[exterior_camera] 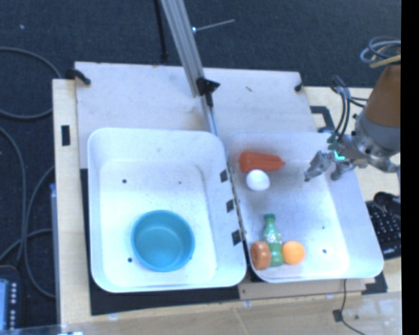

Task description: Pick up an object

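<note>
The right bin point(335, 250) holds an orange carrot-shaped thing point(260, 161) at its far left, with a white egg-like ball point(258, 181) just in front of it. At the bin's near side a small green bottle point(271, 234) lies beside a red-brown fruit point(260, 255) and an orange ball point(293, 252). My gripper point(325, 168) hangs over the far right part of this bin, to the right of the carrot and the white ball. Its two fingers stand spread, with nothing between them.
The left bin point(112, 187) holds a blue bowl point(163, 240) at its near side. A slanted metal pole point(188, 47) rises from behind the bins. A dark keyboard point(385, 222) lies off the bench at the right.
</note>
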{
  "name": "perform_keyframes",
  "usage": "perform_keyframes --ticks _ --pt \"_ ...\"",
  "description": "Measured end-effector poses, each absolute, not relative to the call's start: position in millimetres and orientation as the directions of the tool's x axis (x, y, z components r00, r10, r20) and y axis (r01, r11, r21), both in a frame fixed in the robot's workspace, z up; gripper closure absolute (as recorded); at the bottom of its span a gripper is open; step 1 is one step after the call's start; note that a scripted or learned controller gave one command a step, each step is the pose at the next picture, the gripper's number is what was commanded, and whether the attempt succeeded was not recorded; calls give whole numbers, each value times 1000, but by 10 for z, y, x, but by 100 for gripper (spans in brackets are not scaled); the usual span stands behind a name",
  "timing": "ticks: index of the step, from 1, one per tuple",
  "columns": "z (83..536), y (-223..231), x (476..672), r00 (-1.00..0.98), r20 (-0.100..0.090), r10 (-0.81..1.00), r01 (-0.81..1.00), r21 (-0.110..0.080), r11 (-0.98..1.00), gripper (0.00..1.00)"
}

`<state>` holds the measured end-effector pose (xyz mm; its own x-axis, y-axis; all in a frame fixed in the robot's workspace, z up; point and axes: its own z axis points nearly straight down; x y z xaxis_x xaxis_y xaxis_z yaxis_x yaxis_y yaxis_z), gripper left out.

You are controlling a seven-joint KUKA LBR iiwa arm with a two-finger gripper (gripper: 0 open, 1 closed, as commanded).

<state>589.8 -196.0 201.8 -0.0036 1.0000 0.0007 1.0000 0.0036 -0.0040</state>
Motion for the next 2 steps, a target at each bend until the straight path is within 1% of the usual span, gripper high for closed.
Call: perform_keyframes --ticks 1,2 --pt "2052 -1963 5914 -4 -1 1000 1000 3 4 0" --pt "1431 -1928 5864 1 -2 1000 1000 -4 -1 0"
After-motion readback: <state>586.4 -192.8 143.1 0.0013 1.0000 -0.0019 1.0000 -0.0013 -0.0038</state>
